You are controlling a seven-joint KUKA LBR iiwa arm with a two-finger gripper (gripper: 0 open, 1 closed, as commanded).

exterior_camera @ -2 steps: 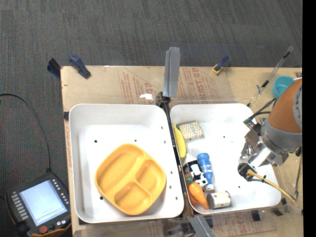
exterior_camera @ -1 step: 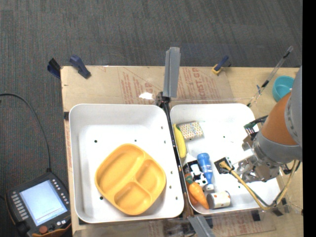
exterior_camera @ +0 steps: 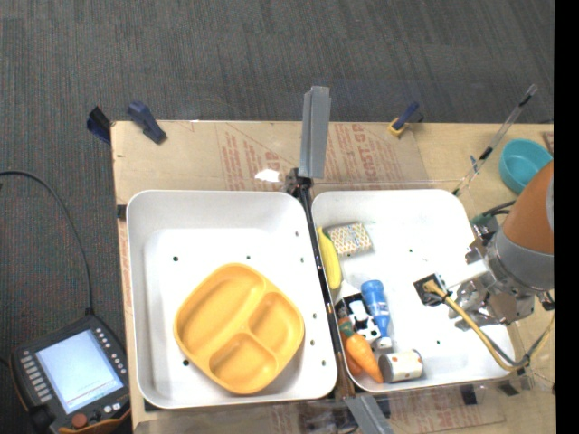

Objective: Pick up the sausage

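Left bin: divided tray is lying in its middle.
Right bin: bottle, carrot and can are crowding its near left corner.

The left bin is holding one yellow tray; the right bin one banana, one bottle, one carrot.

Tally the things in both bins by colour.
Yellow: 2, plate, banana
Blue: 1, bottle
Orange: 1, carrot
Pale: 2, sponge, cylinder
Black-and-white: 1, box
Total: 7
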